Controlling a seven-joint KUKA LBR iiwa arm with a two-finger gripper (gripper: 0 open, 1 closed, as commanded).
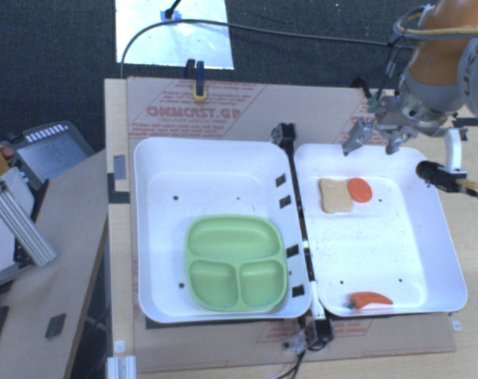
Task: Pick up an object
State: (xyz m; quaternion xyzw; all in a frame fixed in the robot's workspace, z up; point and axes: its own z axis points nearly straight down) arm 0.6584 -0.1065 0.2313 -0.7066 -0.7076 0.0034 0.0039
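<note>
Hovering at the upper right of the frame, the gripper point(374, 140) hangs over the right bin's point(428, 235) far rim, jaws spread and holding nothing. The risk: the bread slice point(335, 195) and tomato slice point(359, 189) touch, so a descent between them could nudge both aside. An orange carrot point(370, 299) lies at the near wall. The left bin point(159, 212) holds a green divided plate point(236, 261).

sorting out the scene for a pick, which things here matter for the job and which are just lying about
Belongs to the job:
- pincer, open, above the right bin's far edge
- toast-shaped piece
- round orange piece, touching it
- orange carrot-like piece, near edge
- right bin

Just lying about:
- green divided tray in left bin
- yellow clamp
</note>
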